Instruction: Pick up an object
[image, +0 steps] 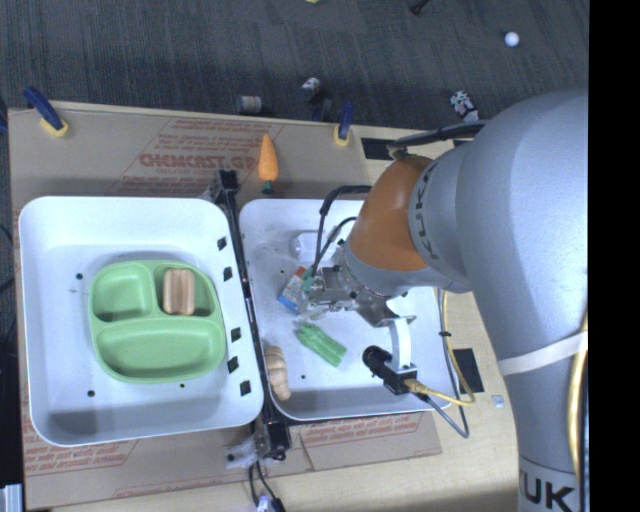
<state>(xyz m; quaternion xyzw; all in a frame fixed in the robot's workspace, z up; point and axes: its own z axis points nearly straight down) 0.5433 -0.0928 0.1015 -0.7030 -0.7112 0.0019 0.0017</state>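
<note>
The gripper (322, 292) is down inside the right bin (262, 228), hanging below the arm (520, 230) and its orange band (390, 225), and I cannot tell from this slanted overhead view whether it is parted or closed, or whether anything is in it. Just to its left, touching or nearly touching the tip, lies a small blue and orange packet (291, 291), which looks to be what it is working at; it is probably light, thin and a bit crinkly, so it may slide on the smooth white floor instead of lifting, and a grip across its short sides seems safest. Just below the gripper lies a green ribbed piece (320, 344), elongated and stiff-looking, likely light plastic, best taken across its narrow width near the middle. Further below and to the left, against the bin's corner wall, sits a tan croissant-shaped toy (275, 370), rounded and harder to reach so close to the rim. Well to the left of the gripper, in the left bin (45, 225), a green divided plate (152, 350) carries a tan bread-like block (179, 291) in its upper right compartment. Above the gripper, outside the bins, an orange carrot-shaped toy (267, 158) rests on the cardboard (150, 150)
</note>
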